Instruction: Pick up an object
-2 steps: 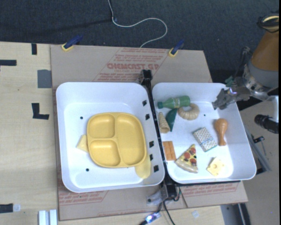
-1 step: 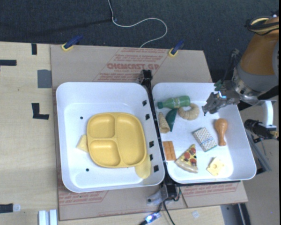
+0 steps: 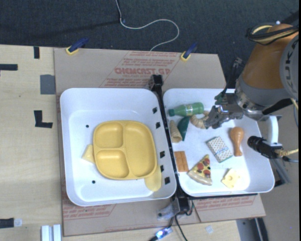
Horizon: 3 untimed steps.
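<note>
My gripper [image 3: 212, 119] hangs low in the right bin [image 3: 251, 187], over its upper middle part. Right beside its tips lie a beige croissant-like piece [image 3: 197, 121] and a green bottle [image 3: 187, 109] on its side. A checkered blue-white packet [image 3: 219, 148] lies just below the gripper, and a brown drumstick [image 3: 236, 138] to its lower right. Nothing shows between the tips.
The right bin also holds a pizza slice [image 3: 201, 170], a cheese wedge [image 3: 233, 177], a brown cracker [image 3: 180, 161] and a tan cone [image 3: 176, 131]. The left bin [image 3: 72, 109] holds a yellow divided tray [image 3: 124, 149]. A black clamp [image 3: 156, 81] sits between the bins.
</note>
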Tool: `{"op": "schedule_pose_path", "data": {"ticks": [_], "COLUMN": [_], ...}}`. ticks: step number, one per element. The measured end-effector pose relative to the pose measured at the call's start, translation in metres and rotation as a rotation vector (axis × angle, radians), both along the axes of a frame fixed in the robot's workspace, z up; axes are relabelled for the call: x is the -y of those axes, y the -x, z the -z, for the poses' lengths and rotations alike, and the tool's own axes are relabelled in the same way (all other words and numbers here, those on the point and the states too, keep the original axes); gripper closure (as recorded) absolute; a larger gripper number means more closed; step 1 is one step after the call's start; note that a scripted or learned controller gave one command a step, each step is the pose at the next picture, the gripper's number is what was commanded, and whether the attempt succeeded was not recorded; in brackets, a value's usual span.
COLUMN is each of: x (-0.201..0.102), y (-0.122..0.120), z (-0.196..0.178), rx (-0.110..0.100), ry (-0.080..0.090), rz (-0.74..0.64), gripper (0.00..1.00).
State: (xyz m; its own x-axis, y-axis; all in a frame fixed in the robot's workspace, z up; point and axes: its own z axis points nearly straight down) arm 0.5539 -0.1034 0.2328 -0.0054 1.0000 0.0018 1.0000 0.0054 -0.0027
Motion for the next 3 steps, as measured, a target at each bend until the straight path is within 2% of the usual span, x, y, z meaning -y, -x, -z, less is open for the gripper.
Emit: {"op": "schedule_pose_path", "data": {"ticks": [1,2,3], "x": [-0.023,-0.019,-0.023], "y": [-0.006,0.000,0.000], "z": [0.017,0.000,-0.001], "rx": [-0.001,0.002,0.002], "ry": [0.002,0.002,0.001], "rz": [0.002,0.004,0.003], "gripper": [1.00,1.00,1.00]}}
